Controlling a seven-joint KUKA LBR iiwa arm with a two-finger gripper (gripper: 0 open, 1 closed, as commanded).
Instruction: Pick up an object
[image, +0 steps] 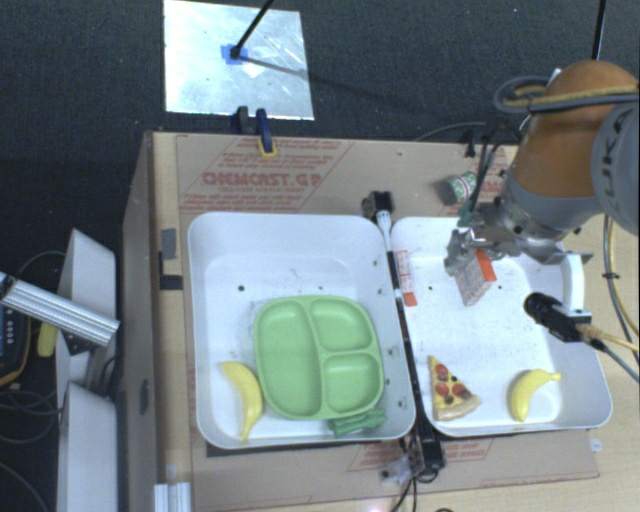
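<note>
Hovering above the pizza slice (453, 389), your hand (468, 262) seems clenched on a small box (474, 281), lift apparently under way.

Glossy green plastic tray (318, 357); matt white plastic bins (290, 240)

The arm (575, 130) is cut off by the right edge of the picture, and its wrist covers the far right corner of the right bin (500, 420). The gripper (470, 262) is small and dark, and the grey and orange object (476, 280) touching it cannot be identified. The green item (355, 423) at the near edge of the green plate (318, 357) is partly under the plate, so its shape is unclear.
</note>
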